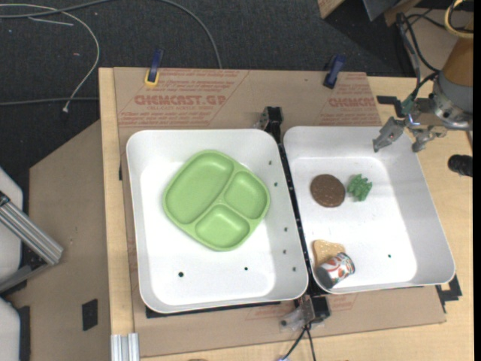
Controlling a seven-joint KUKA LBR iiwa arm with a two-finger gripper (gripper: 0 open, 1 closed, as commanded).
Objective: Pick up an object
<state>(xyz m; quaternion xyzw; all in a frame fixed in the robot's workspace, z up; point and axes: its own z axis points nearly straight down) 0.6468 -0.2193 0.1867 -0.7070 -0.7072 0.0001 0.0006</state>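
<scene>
A green divided plate (216, 199) lies in the left bin (146, 201). In the right bin (406, 235), a brown disc (328, 190) sits just beside a small green toy (360, 187), with a can (337, 268) and what may be a cracker (326, 248) in the near corner. The gripper (399, 137) hovers over the far rim, fingers spread, holding nothing. Descending there risks striking the wall or closing on air.
</scene>
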